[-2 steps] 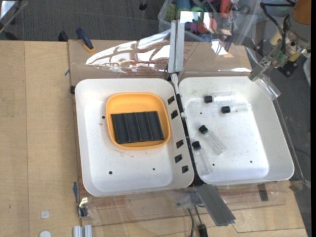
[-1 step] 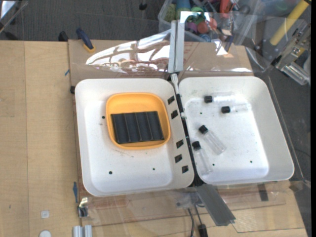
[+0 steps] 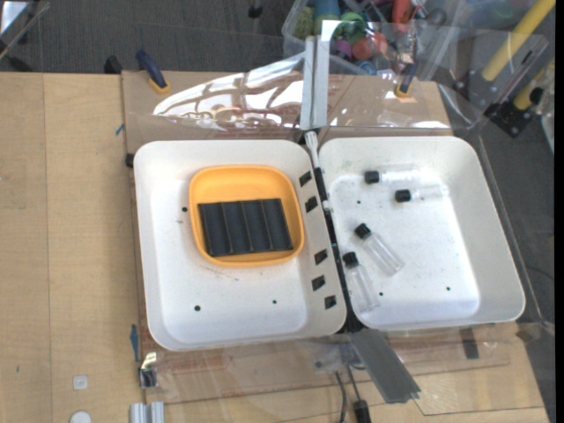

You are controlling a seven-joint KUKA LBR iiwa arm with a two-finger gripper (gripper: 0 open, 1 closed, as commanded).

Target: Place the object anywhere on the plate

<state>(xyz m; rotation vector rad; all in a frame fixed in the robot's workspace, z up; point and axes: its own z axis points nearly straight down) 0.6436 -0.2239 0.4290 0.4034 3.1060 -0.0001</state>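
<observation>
An orange plate (image 3: 204, 186) sits in the left bin (image 3: 167, 307), and a black ribbed block (image 3: 244, 227) lies flat on it. In the right bin (image 3: 493, 271) lie several small clear vials with black caps: one (image 3: 389, 177) and another (image 3: 421, 194) near the back, one (image 3: 376, 246) in the middle, and one (image 3: 360, 280) by the divider.
A clear tub of colourful toys (image 3: 388, 11) stands behind the bins. A metal post (image 3: 309, 82) rises at the back between the bins. Black clips (image 3: 319, 256) line the divider. Wooden bench surface (image 3: 62, 236) stretches to the left.
</observation>
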